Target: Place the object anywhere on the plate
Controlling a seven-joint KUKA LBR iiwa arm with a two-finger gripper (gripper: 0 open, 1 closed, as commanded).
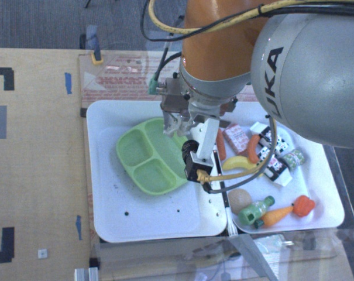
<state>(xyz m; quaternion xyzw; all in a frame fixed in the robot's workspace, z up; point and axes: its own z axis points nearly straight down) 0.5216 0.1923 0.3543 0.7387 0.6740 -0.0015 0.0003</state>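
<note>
A light green divided plate lies in the left white bin, with two compartments showing on its left half. My gripper hangs over the plate's upper right part, under the orange band of the arm. The wrist and its cabling hide the fingers and whatever may be between them. The plate's right edge is covered by a white bracket and a black fitting on the arm.
The right bin holds several toy foods: a banana, a carrot, a green bottle, a red tomato-like piece, a brown ball and small packets. Tan board lies left of the bins.
</note>
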